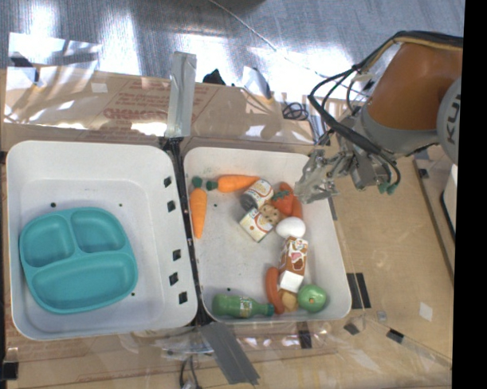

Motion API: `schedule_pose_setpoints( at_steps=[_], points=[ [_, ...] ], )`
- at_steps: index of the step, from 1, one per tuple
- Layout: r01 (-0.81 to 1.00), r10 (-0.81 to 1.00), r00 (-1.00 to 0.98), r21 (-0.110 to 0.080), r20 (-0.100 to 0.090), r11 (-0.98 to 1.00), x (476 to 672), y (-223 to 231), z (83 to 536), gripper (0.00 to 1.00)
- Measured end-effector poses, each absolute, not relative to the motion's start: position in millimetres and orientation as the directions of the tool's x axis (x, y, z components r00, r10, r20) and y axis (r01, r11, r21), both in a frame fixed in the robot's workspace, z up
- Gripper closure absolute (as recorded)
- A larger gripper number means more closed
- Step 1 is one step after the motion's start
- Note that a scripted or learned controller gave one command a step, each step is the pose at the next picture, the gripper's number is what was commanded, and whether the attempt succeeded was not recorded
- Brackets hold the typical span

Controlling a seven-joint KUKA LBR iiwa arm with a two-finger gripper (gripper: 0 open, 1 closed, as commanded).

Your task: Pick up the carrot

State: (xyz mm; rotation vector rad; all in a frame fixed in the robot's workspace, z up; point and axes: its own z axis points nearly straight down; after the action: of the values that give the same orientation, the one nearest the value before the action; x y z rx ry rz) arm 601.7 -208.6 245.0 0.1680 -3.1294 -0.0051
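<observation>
2 orange plastic toy carrots with green tops lie in the right-hand white bin (pixel 337 257): one carrot (pixel 197 213) along the bin's left wall, another (pixel 235 183) near its top edge. The metal two-finger gripper (pixel 314 183) hovers over the bin's upper right corner, above a clutter of toy food; whether it is spread or closed cannot be told. Each carrot looks light, rigid and smooth, likely best pinched across its thick middle.

The gripper (pixel 314 183) hangs over the right bin's (pixel 225 265) far right rim, while two carrots (one (pixel 197 213) beside the left wall, one (pixel 237 182) near the back) lie inside.
</observation>
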Motion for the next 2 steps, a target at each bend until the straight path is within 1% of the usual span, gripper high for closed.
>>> schedule_pose_setpoints(
  at_steps=[1,2],
  points=[
    [0.019,0.019,-1.0,-0.002,-0.007,1.0,658.2,-210,320,1.0],
    [-0.082,-0.082,-0.996,-0.008,-0.017,0.997,647.5,-209,456,1.0]
  ],
)
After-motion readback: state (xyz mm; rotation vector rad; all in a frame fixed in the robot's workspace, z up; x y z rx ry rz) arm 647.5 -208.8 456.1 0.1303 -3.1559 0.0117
